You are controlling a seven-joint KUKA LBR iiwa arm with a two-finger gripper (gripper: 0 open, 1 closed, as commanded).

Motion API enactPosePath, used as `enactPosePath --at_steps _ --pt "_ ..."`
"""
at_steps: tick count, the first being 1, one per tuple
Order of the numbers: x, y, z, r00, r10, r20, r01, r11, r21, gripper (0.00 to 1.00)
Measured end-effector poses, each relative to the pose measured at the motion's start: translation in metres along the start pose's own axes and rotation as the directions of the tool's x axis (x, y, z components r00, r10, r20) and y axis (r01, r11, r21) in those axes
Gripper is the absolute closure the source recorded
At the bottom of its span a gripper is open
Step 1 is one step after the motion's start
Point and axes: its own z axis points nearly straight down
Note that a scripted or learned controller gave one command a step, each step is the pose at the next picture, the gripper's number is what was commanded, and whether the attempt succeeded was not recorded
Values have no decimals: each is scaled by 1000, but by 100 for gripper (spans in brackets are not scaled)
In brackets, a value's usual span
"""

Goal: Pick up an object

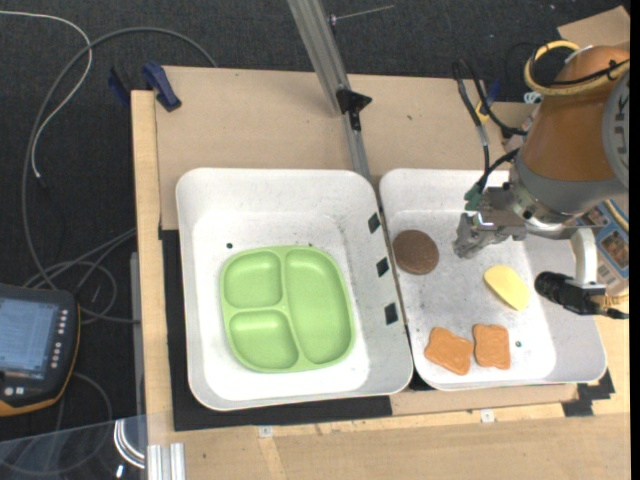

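The right bin (440,190) holds a round brown disc (416,252), a yellow wedge-shaped piece (507,287) and two orange toast-like pieces (448,350) (491,346) near its front edge. My gripper (472,239) hangs over the middle of this bin, between the brown disc and the yellow piece, just right of the disc. Nothing shows between its fingers. The arm's orange band (575,118) rises above it at the right.
The left bin (200,208) carries a green three-compartment plate (288,308). A metal pole (330,58) slants across the back. Black cables (480,108) trail near the arm. A pendant screen (30,353) lies off the bench at the left.
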Motion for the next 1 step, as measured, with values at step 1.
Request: enactPosePath --at_steps 1 --pt "-65 68 -81 1000 6 9 -6 1000 -21 100"
